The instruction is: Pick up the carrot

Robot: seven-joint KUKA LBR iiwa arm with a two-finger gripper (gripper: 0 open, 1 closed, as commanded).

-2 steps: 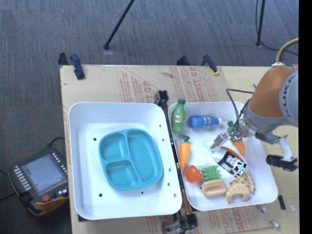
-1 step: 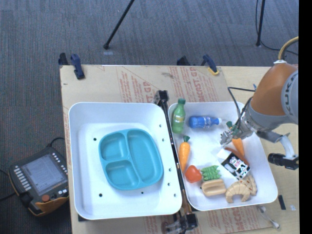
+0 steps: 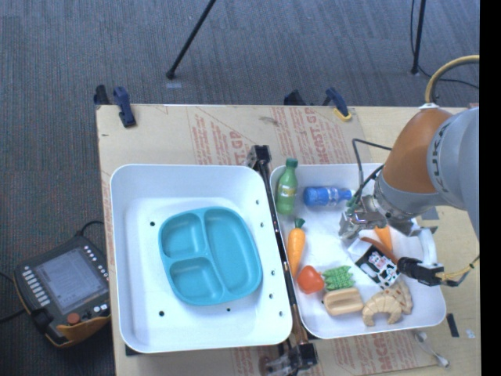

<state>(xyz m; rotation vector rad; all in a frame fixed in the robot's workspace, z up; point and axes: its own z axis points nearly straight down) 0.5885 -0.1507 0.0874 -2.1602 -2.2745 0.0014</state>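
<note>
Overhead view of the tabletop (image 3: 196, 128) with two white bins side by side. In your left bin (image 3: 133, 210) lies a blue divided plate (image 3: 210, 254). Your right bin (image 3: 434, 308) holds the toy food. The carrot (image 3: 296, 245) lies close to that bin's left wall, its green top pointing up the frame and its tip toward a red tomato (image 3: 310, 279), which it nearly touches. Above the carrot stands a green bottle (image 3: 286, 186), tilted; beside it lies a blue bottle (image 3: 326, 196) on its side. A green pea pod (image 3: 338, 276), a hot dog bun (image 3: 343, 301), a croissant (image 3: 388, 302) and a small black-and-white carton (image 3: 377, 265) occupy the lower part of the bin. Your jaws (image 3: 358, 224) hang over the right bin's middle, well apart from the carrot; whether they are spread or closed cannot be told. A teach pendant (image 3: 63, 287) rests on the floor at left.
</note>
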